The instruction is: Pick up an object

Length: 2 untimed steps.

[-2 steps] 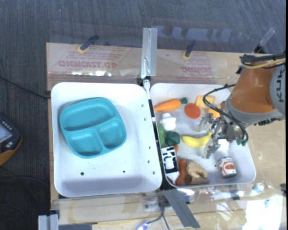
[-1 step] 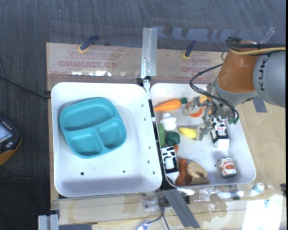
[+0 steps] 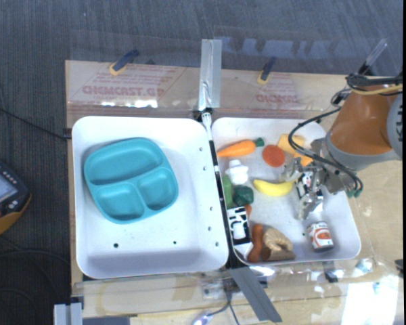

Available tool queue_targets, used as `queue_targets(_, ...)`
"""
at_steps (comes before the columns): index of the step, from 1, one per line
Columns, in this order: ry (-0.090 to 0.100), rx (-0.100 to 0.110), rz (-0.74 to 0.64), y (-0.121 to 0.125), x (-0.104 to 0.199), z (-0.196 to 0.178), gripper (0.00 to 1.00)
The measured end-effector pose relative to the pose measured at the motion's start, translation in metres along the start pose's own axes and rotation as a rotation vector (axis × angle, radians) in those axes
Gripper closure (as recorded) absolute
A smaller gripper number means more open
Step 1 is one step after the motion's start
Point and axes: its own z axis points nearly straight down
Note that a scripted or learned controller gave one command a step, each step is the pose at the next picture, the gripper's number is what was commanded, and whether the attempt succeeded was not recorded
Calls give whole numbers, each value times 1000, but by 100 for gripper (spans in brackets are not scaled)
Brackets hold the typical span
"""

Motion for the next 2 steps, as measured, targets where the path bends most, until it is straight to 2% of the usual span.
queue_targets(1,-3,1,-152,51,-30,0,0)
queue_targets(2,-5,0,-139,71,-26,-1,0)
